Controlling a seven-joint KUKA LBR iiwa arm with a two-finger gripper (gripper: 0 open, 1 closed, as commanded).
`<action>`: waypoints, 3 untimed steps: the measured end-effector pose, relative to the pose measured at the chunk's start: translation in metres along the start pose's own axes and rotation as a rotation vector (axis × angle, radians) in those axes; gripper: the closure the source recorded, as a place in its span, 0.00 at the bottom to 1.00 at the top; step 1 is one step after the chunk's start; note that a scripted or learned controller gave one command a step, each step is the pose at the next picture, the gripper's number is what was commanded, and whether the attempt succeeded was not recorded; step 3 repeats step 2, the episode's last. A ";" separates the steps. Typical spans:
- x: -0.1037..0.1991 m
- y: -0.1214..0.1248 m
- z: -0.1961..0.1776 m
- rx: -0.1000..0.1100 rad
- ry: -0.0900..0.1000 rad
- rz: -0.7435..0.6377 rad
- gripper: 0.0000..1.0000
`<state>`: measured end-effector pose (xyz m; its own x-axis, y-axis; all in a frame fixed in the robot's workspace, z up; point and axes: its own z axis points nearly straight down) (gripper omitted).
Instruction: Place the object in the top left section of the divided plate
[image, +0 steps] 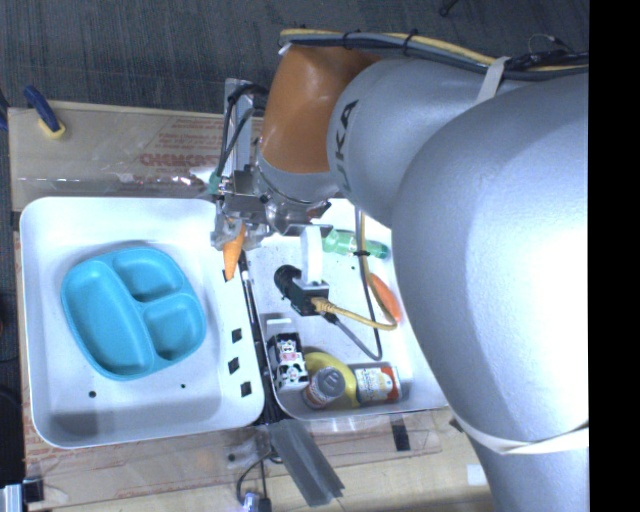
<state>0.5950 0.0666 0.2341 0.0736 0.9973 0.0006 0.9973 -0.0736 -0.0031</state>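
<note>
The big grey arm (470, 200) covers most of the right bin (420, 400). To the left of the hand (232, 240) is the left bin (120, 415), and the blue divided plate (133, 310) lies in it, below and left of the hand. The hand hangs over the wall between the two bins, and its fingers are clamped on a small orange carrot (231, 258) that points down. Below and right of the hand, a yellow bottle (330, 380) lies beside a can (378, 383).
</note>
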 end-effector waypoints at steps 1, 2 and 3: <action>0.078 0.007 0.022 0.000 -0.002 0.032 1.00; 0.078 0.007 0.022 0.000 -0.002 0.033 0.00; 0.078 0.007 0.022 0.000 -0.002 0.033 0.00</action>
